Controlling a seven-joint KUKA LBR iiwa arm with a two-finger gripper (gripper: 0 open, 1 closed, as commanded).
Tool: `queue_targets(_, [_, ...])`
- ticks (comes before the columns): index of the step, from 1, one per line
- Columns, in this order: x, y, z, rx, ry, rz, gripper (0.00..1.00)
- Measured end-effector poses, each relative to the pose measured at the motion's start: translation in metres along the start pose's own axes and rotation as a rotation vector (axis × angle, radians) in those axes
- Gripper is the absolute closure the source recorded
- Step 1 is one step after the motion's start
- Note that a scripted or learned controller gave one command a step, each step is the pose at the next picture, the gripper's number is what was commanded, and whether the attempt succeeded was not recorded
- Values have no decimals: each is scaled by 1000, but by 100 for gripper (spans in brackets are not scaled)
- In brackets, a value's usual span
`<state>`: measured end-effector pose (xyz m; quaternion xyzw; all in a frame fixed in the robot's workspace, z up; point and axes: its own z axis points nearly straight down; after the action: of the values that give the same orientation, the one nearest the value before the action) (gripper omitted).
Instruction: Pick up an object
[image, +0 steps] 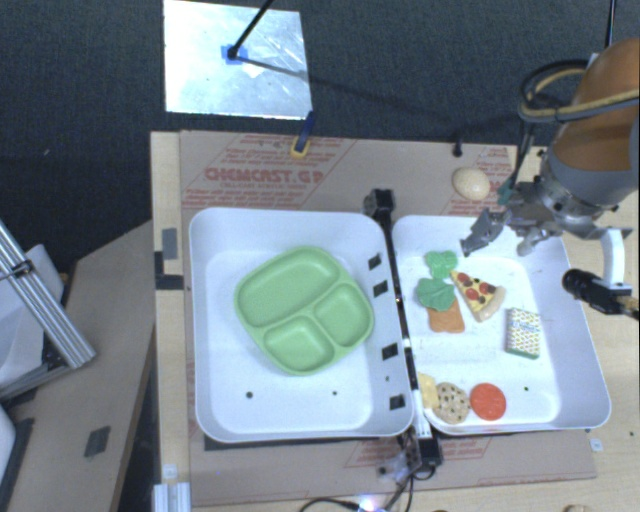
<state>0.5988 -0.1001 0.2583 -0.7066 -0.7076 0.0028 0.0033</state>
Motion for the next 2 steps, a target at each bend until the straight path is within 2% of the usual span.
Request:
queue_targets(1, [0, 2, -6, -10, -1, -2, 0])
queue_targets(2, [-1, 8, 38, -7, -1, 0, 0])
